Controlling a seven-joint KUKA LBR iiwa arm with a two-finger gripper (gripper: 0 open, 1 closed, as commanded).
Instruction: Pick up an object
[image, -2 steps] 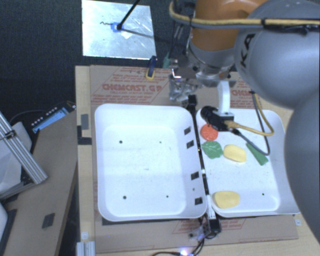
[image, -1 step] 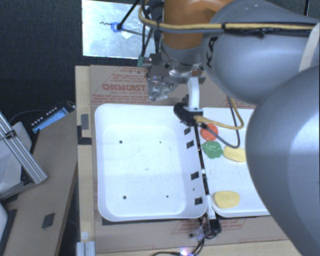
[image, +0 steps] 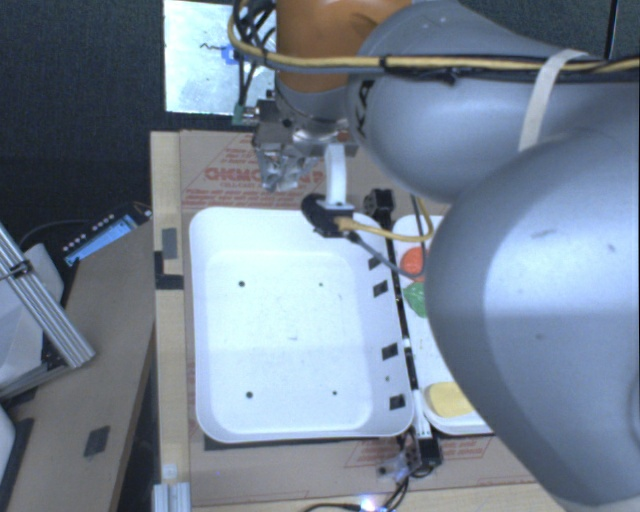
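My gripper (image: 285, 165) hangs over the cardboard at the far edge of the left bin (image: 215, 235), just beyond its rim. I cannot tell how it is set, and I see nothing in it. My grey arm (image: 520, 200) covers most of the right bin (image: 465, 425). Along that bin's visible left side lie an orange object (image: 411, 262), a green one (image: 416, 297) just nearer, and a yellow one (image: 449, 400) at the near end
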